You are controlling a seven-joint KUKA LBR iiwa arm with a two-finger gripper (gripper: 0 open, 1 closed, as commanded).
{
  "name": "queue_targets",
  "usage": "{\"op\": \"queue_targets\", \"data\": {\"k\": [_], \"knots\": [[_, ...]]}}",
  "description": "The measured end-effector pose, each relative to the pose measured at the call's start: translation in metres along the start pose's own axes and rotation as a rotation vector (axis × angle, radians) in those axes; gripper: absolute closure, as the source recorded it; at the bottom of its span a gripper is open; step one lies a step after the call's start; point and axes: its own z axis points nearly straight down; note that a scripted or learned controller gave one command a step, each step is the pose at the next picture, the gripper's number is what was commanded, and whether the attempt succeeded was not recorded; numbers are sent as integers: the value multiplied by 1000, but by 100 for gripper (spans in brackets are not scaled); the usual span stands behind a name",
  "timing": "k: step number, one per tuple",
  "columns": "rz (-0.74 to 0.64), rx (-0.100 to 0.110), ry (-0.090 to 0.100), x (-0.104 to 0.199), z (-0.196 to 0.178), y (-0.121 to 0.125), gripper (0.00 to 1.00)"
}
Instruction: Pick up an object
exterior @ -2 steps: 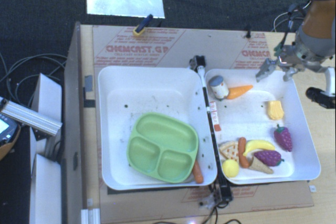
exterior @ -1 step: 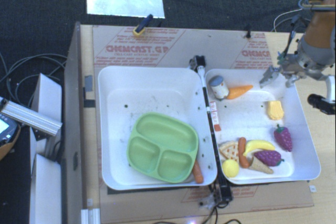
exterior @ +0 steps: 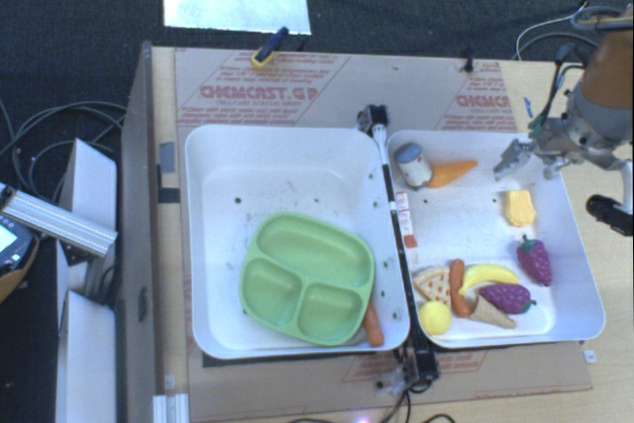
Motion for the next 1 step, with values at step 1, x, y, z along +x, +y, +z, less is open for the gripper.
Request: {"op": "queue_targets", "data": {"k": [1], "knots": [[0,2,1,1,41,-3,0]]}}
